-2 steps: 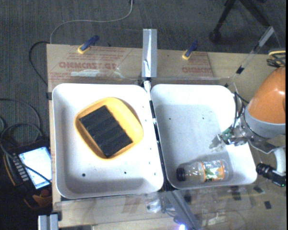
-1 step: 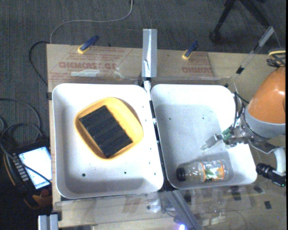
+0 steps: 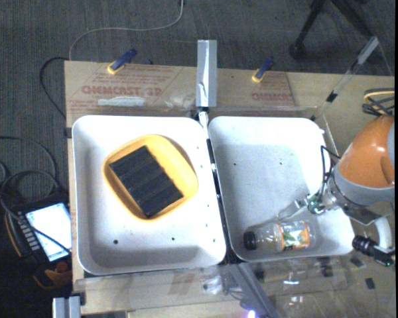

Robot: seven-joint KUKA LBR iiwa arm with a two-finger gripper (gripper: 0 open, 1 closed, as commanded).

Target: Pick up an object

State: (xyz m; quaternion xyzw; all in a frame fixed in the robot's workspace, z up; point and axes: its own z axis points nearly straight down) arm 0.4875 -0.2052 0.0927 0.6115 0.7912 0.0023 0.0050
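A: Starting at the left, what's there?

B: The left bin point(image 3: 86, 177) holds a yellow dish point(image 3: 182, 161) with a dark ridged pad point(image 3: 146, 181) lying in it, well apart from the arm.

A: And to the right?

B: In the right bin point(image 3: 265, 144) a plastic bottle point(image 3: 278, 236) lies on its side against the near wall, cap end pointing left, long axis running left to right.

A: Where's the gripper point(image 3: 304, 207)?

B: Just above the bottle's right end, a little toward the far side, under the orange-banded arm point(image 3: 368, 161). It holds nothing.

A: So the bottle is the likely target?

B: I'd judge so; it lies nearest, just toward the near wall from the gripper.
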